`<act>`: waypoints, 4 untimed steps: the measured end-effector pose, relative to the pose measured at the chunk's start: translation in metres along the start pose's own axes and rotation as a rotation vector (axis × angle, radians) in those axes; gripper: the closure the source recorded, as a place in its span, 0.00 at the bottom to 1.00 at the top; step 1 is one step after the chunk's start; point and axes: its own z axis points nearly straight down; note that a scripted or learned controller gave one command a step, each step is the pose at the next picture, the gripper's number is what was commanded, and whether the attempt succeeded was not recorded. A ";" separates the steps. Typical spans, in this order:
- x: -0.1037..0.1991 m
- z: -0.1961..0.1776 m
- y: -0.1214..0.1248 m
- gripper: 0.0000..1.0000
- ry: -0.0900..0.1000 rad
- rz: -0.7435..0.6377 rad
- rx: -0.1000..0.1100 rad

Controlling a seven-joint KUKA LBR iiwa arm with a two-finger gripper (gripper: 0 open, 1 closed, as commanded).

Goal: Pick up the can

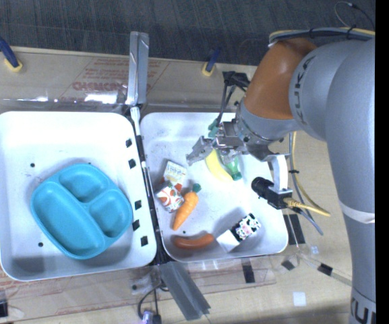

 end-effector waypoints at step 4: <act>0.053 -0.033 -0.098 0.00 -0.003 -1.101 -0.002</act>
